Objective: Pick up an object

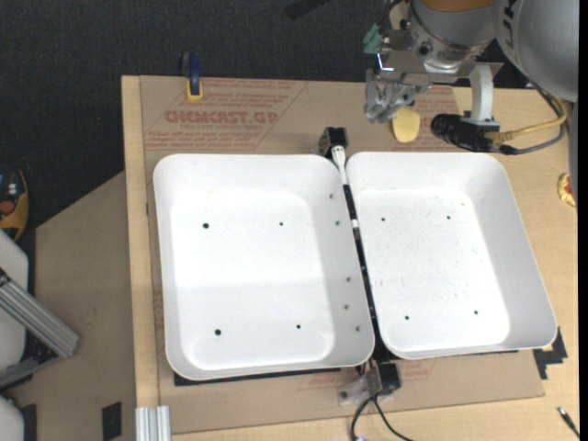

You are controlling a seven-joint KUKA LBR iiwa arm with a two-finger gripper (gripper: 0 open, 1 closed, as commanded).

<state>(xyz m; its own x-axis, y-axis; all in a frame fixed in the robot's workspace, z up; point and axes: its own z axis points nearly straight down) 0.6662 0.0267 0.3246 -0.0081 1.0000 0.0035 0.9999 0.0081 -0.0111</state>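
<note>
My gripper (393, 113) hangs raised over the bench's far edge, beyond the right bin (514, 246). A small pale yellow object (405, 125) sits at the tips of its grey fingers (377, 107), which are closed around its upper part. It is lifted above the cardboard and touches neither bin. The grey arm with its orange band reaches in from the top right.
The left bin (175, 246) and the right bin lie side by side on a cardboard sheet (239, 113). A black clamp (333, 141) sits at the far end of the seam between them. A black connector with a yellow cable (464, 129) lies just right of the gripper.
</note>
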